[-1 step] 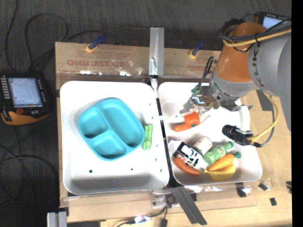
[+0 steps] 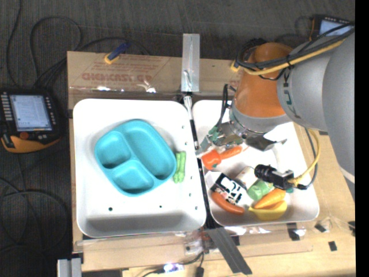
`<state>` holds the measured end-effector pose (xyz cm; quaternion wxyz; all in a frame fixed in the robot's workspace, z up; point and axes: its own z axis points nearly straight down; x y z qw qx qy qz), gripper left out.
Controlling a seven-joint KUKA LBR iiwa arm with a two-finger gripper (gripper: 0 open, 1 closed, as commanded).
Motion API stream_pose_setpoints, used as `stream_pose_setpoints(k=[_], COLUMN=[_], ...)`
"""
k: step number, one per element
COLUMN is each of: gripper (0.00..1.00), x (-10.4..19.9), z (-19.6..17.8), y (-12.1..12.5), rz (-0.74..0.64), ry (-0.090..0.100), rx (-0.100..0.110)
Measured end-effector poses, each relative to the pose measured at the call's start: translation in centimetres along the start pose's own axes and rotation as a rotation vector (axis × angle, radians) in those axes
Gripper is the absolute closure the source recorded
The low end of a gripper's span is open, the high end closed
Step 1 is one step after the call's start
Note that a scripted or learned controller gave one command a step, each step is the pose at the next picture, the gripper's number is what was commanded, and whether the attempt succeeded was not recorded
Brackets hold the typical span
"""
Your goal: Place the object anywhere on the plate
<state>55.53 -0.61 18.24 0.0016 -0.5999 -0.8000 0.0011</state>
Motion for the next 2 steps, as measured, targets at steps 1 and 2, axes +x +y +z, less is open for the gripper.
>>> stream_pose_setpoints(k=[1, 2], gripper=[1.0, 0.0], x=[6.15, 6.16], z=[-0.03, -0.02], y=[2.24, 2.24], rz=[-0.06, -0.06], ry=[-0.002, -0.001], rx=[0.0, 0.0])
